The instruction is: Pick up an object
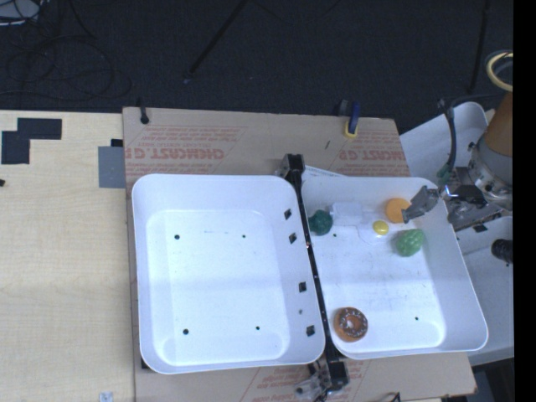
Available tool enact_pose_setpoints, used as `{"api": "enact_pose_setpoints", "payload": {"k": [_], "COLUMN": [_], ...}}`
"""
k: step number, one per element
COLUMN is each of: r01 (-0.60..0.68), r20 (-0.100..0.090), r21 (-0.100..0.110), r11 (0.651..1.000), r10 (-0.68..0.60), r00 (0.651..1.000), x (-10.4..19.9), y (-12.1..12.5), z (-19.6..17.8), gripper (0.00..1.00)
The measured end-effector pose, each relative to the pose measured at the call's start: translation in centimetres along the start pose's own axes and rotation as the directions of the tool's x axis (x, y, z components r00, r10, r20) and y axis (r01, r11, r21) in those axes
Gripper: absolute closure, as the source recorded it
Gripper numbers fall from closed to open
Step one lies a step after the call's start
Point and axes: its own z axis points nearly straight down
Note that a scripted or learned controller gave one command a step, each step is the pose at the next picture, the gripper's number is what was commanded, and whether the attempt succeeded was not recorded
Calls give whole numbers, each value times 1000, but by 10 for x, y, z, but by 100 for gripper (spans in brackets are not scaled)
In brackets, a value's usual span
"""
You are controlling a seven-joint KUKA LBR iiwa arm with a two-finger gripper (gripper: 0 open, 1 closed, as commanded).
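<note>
Donut (351, 323), brown with sprinkles, sits at the near edge of the right bin (452, 308), close to the divider (308, 258) between bins. Left bin (167, 199) just has small dark dots on its floor. Further back in the right bin: dark green ball (320, 221) by the divider, a clear or whitish item (347, 213) beside it that's hard to make out, small yellow ball (380, 228), orange ball (396, 208) and light green lumpy object (409, 243). Gripper (423, 201) comes in from the right over the bin's far right corner; one grey finger shows next to the orange ball, touching or just beside it, can't tell which. Can't tell whether it's open or closed, nothing seen held. Arm (494, 153) sits above the bin's right rim. Both bins rest on a cardboard sheet (251, 141) with red print, blue clamp (353, 117) at its far edge.
</note>
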Motion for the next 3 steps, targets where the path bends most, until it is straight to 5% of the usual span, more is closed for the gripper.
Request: {"api": "enact_pose_setpoints", "payload": {"k": [1, 2, 3], "r01": [0, 5, 2], "r20": [0, -2, -1], "r21": [-1, 7, 3], "r11": [1000, 1000, 1000], "r10": [0, -5, -2], "r00": [1000, 1000, 1000], "x": [-10, -8, -9], "y": [-3, 18, 16], "z": [-18, 111, 138], "gripper": [0, 0, 0]}}
